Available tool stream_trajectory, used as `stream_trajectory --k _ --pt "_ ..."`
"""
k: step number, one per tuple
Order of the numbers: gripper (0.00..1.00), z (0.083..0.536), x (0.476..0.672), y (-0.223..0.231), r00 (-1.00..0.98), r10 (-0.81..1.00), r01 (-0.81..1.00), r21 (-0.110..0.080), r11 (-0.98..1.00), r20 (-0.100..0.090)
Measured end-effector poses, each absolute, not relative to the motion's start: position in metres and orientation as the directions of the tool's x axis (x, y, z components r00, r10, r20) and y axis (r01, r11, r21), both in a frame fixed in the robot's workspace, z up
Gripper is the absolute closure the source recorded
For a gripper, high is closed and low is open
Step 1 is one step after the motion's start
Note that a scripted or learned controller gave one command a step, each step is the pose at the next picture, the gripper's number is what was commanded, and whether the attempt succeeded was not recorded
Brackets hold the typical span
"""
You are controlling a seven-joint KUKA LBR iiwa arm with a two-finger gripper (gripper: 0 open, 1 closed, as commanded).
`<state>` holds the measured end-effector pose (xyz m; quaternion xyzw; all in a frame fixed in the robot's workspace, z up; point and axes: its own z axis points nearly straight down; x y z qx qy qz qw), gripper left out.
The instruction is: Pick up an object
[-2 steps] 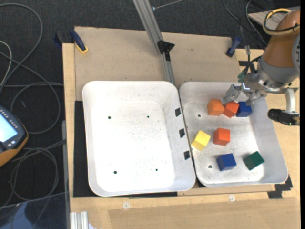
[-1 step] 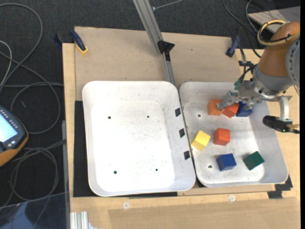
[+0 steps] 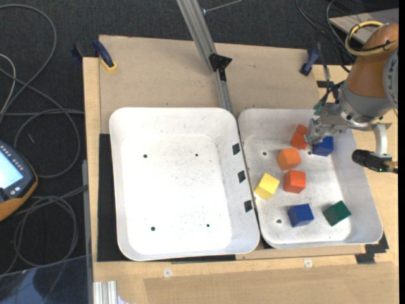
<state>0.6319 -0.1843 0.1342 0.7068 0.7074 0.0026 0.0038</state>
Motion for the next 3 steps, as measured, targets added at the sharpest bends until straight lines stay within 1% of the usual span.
stream_trajectory --k 1,2,3 --pt "1.00 0.198 0.628 -0.184 -0.001 1.000 1.000 0.008 0.001 -0.002" --pt "1.00 0.256 0.627 -0.174 -0.003 1.000 1.000 0.009 0.003 -0.002" --pt "1.00 0.264 0.628 -0.174 -0.001 1.000 1.000 0.004 0.001 -0.001"
